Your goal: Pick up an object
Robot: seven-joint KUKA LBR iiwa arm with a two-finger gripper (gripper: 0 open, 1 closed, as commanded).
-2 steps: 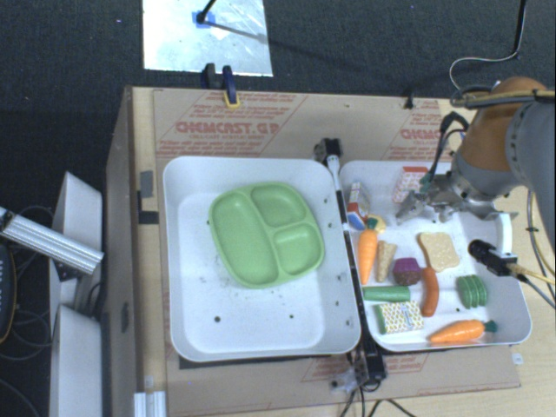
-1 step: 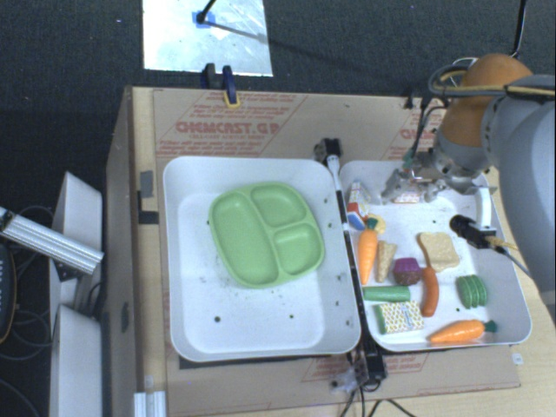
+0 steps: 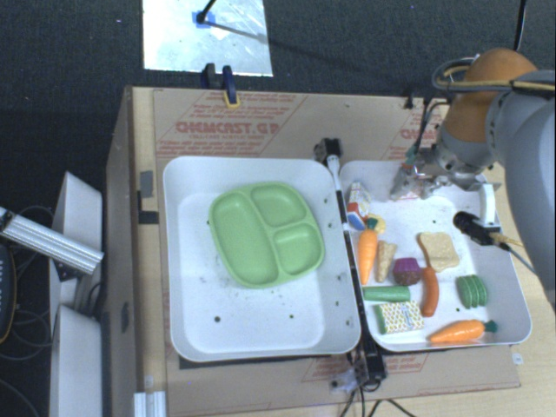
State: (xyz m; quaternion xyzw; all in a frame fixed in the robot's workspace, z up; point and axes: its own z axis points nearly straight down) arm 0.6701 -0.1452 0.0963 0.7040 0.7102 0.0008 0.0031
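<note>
Gripper (image 3: 415,181) over far end of right bin (image 3: 519,307), fingers too blurry to tell, nothing held; toy carrot (image 3: 367,254) near left wall, light, hard, smooth, best pinched across fat middle.

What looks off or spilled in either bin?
Nothing looks spilled or damaged. The green plate sits askew in the left bin, turned against the bin's edges. The toy food is jumbled in the right bin: one carrot lies lengthwise, another carrot lies crosswise near the front rim.
</note>
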